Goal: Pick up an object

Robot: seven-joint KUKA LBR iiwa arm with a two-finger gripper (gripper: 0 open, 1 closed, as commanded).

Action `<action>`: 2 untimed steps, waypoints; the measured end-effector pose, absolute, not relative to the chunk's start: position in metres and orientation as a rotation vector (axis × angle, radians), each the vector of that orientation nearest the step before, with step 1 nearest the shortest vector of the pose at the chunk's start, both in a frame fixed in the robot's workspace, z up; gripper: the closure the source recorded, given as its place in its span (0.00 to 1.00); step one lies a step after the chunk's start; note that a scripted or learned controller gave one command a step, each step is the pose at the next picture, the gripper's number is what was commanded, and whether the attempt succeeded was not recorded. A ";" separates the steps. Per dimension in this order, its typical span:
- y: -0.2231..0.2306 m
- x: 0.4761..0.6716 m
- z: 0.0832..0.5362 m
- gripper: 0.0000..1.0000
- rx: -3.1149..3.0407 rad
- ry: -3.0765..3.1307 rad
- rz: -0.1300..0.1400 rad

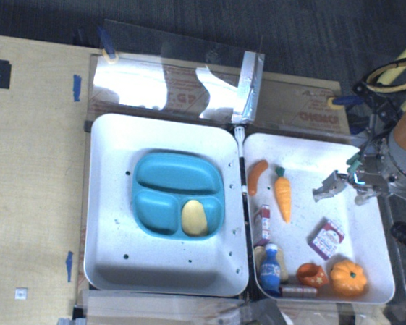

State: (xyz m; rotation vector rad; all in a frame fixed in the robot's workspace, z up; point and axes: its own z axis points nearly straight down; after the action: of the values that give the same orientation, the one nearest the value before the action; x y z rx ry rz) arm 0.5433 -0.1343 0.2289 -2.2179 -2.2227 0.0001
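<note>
Right bin, far right: two-finger gripper (340,187), fingers spread, nothing between them.
Nearby: orange plastic carrot (283,196), left of the gripper.

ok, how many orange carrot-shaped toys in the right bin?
2. A darker orange curved carrot toy lies near the right bin's left wall; a brighter orange carrot toy with a green top lies just right of it. None appear hidden.

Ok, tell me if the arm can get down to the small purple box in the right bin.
Probably yes. The end effector hangs just above the purple box, which lies apart from the pumpkin and carrot, with bare bin floor around it.
</note>
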 end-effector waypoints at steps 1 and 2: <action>-0.116 0.588 0.092 0.00 -2.049 -2.386 -0.004; -0.117 0.588 0.102 1.00 -2.053 -2.384 -0.005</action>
State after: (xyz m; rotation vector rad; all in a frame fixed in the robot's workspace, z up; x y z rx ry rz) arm 0.5881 -0.1165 0.1023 -2.0535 -2.3836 -0.0052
